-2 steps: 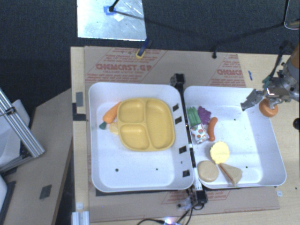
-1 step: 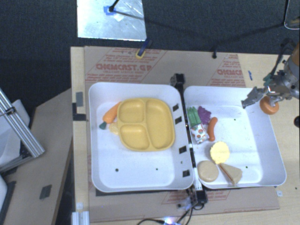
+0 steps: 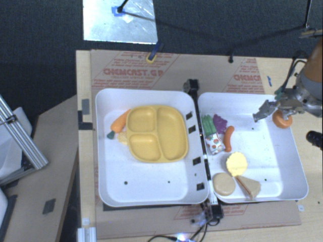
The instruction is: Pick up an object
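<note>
Two shallow white bins (image 3: 151, 198) crowd the desk; my end effector (image 3: 263, 113) hangs over the right bin, grip unreadable, nothing visibly lifted yet, small red sausage-shaped toy (image 3: 228, 137) lying below it

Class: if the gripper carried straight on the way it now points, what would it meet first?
The gripper points left and down into the right bin. It would probably meet bare bin floor first; the purple grapes lie further along. Its height is unclear.

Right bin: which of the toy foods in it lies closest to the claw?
The orange round piece at the right bin's far right rim, just beside the claw. The sausage, grapes and yellow disc lie further left.
</note>
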{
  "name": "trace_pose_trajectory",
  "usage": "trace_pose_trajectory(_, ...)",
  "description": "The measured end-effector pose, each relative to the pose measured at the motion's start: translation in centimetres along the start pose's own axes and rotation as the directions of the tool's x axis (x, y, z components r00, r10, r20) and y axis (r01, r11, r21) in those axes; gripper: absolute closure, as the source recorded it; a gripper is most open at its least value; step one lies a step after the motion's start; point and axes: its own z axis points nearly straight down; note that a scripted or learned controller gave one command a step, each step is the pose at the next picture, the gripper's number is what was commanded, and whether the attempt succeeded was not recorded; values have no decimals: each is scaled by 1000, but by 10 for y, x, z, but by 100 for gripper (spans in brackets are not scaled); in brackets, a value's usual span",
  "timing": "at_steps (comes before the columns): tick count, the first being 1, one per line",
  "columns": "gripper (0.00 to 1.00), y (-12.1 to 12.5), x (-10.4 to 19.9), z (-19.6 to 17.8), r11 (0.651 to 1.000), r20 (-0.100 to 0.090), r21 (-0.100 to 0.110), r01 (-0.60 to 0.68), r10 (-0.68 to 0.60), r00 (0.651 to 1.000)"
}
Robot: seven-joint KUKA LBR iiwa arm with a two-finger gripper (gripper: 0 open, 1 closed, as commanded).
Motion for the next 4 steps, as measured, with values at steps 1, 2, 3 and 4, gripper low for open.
trace_pose_trajectory(1, 0, -1, 4, 62, 1000, -1, 3, 0, 0, 1000)
trace_pose_trajectory(2, 0, 3, 14, 110, 1000, -2, 3, 2, -2, 1000)
trace_pose_trajectory(3, 0, 5, 14, 138, 1000, 0, -4, 1, -1, 1000)
trace_pose_trajectory(4, 100, 8, 11, 125, 1000, 8, -16, 1, -1, 1000)
